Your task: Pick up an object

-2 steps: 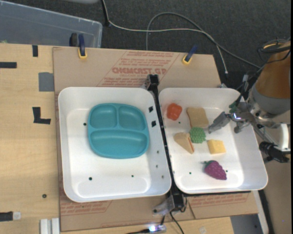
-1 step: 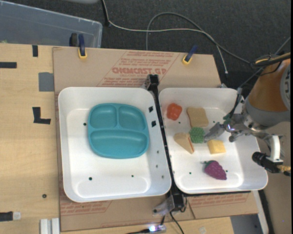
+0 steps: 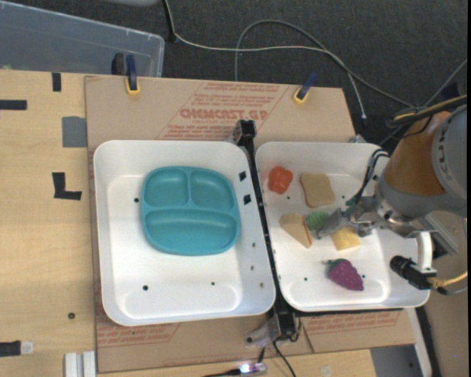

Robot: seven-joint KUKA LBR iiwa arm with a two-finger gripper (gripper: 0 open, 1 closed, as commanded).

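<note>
Small toy foods scattered in the right bin (image 3: 377,293), orange pepper (image 3: 279,180), tan bread slice (image 3: 317,188), tan wedge (image 3: 297,229), green piece (image 3: 316,220), yellow chunk (image 3: 345,239), purple grapes (image 3: 344,274) nearest the front rim

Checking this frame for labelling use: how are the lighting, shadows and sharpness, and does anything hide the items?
Camera view: lighting is even and soft, with faint shadows and no harsh glare on the white bins; the image is slightly soft overall, so the gripper area beside the green item is hard to resolve; the teal plate and purple grapes read clearly.
</note>
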